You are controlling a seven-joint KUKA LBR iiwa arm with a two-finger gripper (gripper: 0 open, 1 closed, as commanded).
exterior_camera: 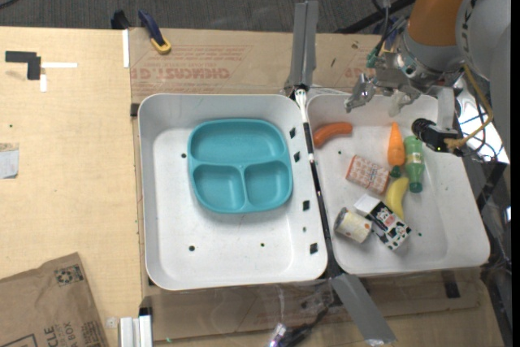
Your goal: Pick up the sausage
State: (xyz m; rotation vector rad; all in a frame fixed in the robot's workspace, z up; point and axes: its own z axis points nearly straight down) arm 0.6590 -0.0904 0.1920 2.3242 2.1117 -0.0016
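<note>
The sausage (331,132) is a short orange-red link lying in the right bin (463,240), near its back left corner and close to the divider. My gripper (380,97) hangs over the bin's back edge, up and to the right of the sausage and apart from it. Its two fingers (357,96) are spread open with nothing between them.
The right bin also holds a carrot (395,144), a green bottle (415,163), a banana (396,195), a pink box (367,173), a small can (353,225) and a black-and-white carton (390,225). A teal divided plate (240,165) sits in the left bin (162,240).
</note>
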